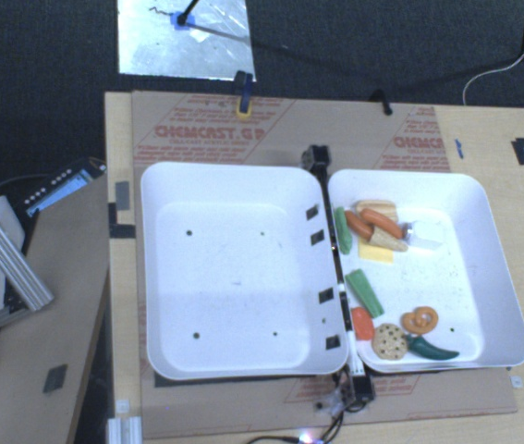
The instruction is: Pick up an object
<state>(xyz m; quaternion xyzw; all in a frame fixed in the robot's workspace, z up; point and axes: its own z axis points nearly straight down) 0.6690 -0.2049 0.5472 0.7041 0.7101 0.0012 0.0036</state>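
Cardboard-topped bench [197, 128] with two white bins, toy food [383, 234] clustered along the right bin [483, 248] near its left wall.

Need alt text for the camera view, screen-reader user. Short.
Two shallow white bins sit side by side on a bench: the right bin holds small toy foods clustered along its left side, including an orange hot dog, a yellow cheese slice, a green flat strip, a round speckled cookie and a brown pretzel. The left bin lies beside it.
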